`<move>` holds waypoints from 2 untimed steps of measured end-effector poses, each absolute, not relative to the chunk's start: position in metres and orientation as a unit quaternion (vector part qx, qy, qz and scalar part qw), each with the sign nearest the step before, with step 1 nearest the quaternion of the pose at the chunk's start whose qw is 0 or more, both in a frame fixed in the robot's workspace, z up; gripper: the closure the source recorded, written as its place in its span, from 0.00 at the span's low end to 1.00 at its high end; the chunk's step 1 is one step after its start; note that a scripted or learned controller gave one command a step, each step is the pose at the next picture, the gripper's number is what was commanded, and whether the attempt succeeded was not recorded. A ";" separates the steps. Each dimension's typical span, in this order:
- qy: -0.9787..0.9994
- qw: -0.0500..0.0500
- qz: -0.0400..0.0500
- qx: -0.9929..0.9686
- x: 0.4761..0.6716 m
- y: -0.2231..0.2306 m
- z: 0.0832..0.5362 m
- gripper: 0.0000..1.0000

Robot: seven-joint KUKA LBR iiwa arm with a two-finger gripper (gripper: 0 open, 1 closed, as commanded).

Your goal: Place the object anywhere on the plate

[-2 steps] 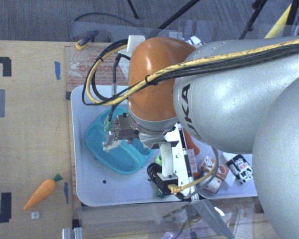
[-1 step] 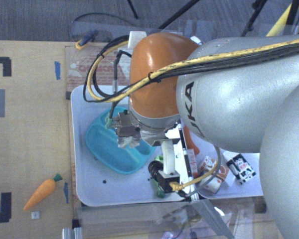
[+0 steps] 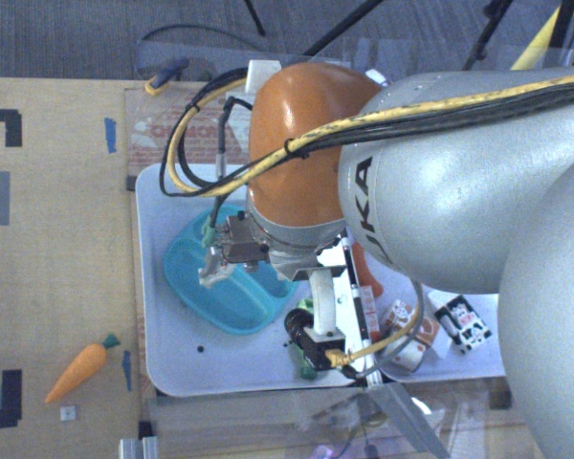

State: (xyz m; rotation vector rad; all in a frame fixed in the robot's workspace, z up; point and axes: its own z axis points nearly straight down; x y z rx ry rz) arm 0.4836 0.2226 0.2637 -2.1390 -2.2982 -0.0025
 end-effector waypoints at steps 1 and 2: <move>-0.840 0.001 0.001 -0.543 0.492 0.212 0.252 0.00; -0.873 0.001 0.001 -0.487 0.480 0.198 0.264 0.00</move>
